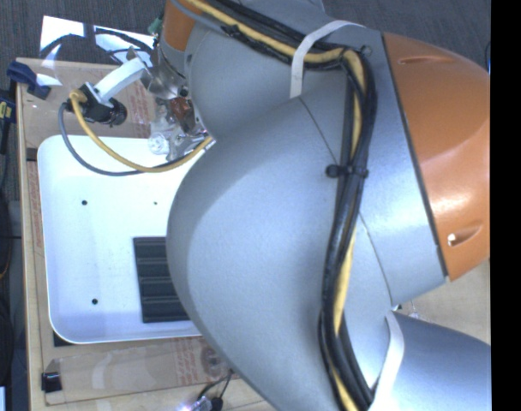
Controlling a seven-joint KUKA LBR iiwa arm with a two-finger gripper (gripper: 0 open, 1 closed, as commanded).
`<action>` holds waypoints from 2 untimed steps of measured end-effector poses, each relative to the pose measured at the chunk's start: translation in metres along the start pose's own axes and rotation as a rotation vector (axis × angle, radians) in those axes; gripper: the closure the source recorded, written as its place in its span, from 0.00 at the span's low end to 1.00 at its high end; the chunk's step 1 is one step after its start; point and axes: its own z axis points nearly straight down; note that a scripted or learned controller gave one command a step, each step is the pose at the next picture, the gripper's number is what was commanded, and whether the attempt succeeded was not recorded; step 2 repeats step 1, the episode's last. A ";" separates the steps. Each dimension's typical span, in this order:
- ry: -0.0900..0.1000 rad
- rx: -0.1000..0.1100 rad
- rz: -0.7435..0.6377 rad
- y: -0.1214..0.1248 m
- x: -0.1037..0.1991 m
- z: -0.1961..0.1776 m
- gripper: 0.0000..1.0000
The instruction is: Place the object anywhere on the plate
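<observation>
My gripper hangs over the far edge of the white bin, at the top of the camera view, below the orange wrist band. Nothing recognisable shows at its tip. A dark grey ribbed rectangular slab lies flat on the bin's floor, well below the gripper, and the arm covers its right side. The grey arm hides the whole right part of the bin and everything beyond it.
The bin's left and middle floor is bare white with a few small dark dots. A wooden bench edge runs along the bin's near side. Blue clamps and papers lie past the top left corner.
</observation>
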 end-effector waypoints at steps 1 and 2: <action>-0.002 0.000 -0.203 -0.070 0.002 -0.126 1.00; -0.002 0.000 -0.203 -0.070 0.002 -0.126 1.00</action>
